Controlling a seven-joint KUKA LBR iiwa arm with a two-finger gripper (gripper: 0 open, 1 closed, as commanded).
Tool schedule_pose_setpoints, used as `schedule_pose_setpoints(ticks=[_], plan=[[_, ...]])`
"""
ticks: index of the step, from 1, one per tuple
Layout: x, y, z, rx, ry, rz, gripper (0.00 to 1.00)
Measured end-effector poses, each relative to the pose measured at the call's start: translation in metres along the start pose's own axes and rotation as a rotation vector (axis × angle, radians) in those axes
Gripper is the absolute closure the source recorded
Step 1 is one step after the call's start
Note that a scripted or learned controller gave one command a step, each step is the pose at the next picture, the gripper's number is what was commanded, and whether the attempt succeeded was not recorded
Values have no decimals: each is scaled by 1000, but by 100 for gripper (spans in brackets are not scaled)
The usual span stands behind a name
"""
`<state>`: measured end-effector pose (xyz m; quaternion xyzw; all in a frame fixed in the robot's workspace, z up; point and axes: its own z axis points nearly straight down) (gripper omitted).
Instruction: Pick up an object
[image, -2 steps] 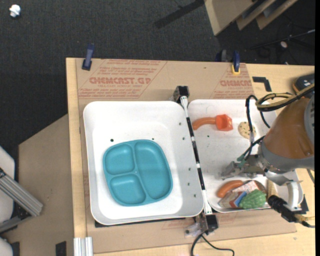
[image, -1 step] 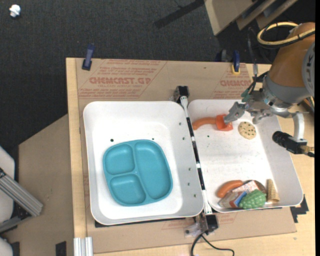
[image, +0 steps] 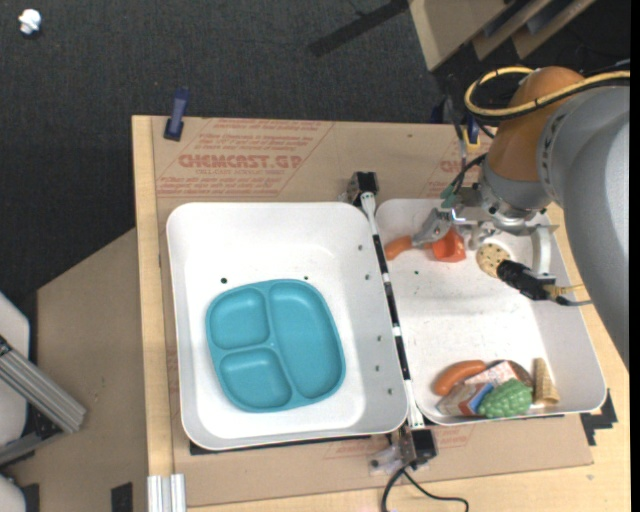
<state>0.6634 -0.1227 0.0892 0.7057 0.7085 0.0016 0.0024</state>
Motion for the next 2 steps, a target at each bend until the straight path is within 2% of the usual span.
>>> schedule_pose_setpoints(ticks=[1,2], plan=[[-3,-2,-16,5,-4,2,100],[64,-121,-101,7,6,0,100]])
